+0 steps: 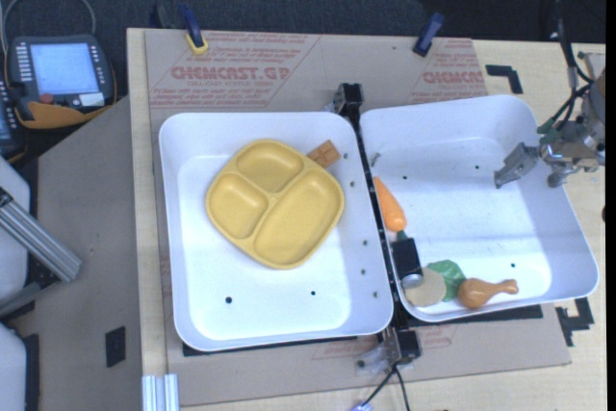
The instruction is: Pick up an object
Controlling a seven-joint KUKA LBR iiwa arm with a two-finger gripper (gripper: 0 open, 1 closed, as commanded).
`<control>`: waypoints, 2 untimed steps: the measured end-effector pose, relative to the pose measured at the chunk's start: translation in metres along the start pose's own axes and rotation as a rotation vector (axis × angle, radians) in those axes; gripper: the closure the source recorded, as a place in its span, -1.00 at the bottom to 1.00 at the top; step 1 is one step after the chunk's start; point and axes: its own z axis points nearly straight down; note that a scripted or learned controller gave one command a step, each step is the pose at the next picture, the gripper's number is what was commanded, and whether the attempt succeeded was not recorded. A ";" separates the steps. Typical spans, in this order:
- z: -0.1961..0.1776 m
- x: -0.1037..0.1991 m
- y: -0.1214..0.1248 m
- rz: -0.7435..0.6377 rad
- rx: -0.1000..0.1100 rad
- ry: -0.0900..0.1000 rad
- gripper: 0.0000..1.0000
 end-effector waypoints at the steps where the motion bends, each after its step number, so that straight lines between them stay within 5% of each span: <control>1: -0.008 0.001 0.003 -0.004 -0.014 -0.004 -1.00; 2: 0.036 -0.005 0.000 -0.004 -0.011 -0.002 -1.00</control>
